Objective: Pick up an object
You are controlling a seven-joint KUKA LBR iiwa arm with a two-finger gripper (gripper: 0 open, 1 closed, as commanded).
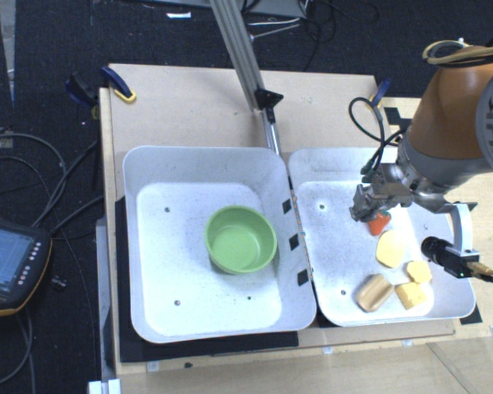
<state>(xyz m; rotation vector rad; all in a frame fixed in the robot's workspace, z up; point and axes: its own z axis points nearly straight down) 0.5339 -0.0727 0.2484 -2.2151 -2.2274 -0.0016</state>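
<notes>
One red object [380, 223] under hand [368, 210]

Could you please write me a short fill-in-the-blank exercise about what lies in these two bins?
1. The green bowl sits in the ____ bin.
2. The pincer hovers over the ____ bin.
3. The small item just below the pincer is ____ in colour.

Missing words: left; right; red

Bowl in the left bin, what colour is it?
Green; the bowl shows clearly in the camera view.
</notes>
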